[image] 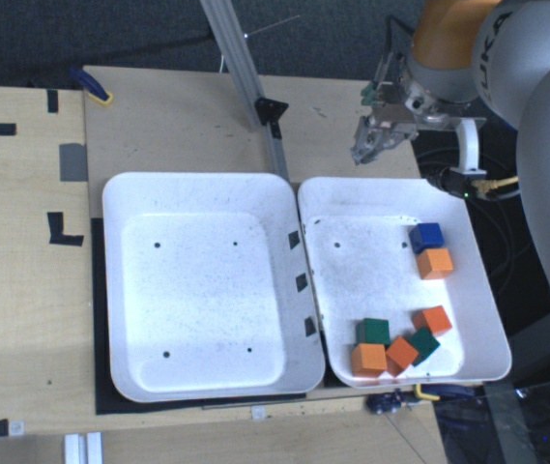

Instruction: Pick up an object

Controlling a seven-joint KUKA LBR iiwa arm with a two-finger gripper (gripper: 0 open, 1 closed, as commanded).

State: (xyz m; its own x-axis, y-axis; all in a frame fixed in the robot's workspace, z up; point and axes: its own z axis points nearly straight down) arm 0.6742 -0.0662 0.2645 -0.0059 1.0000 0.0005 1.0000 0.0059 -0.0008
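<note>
Approach stage, nothing picked yet. Arm (487, 37) enters from upper right of frame, above the tabletop (159, 124) just beyond the right bin (352, 196). Left bin (125, 201) beside it. Candidates all in right bin: blue block (426, 235) touching orange block (435, 263) at right wall; cluster of green and orange blocks (395, 344) at lower edge. Gripper (373, 148) high, touching nothing, carrying nothing; opening impossible to judge. Next: translate over a block, descend, likely the isolated blue/orange pair.

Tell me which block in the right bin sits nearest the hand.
The blue block, at the bin's far right. It lies closest to the hand, just ahead of the orange block touching it; the other blocks cluster at the near edge.
</note>
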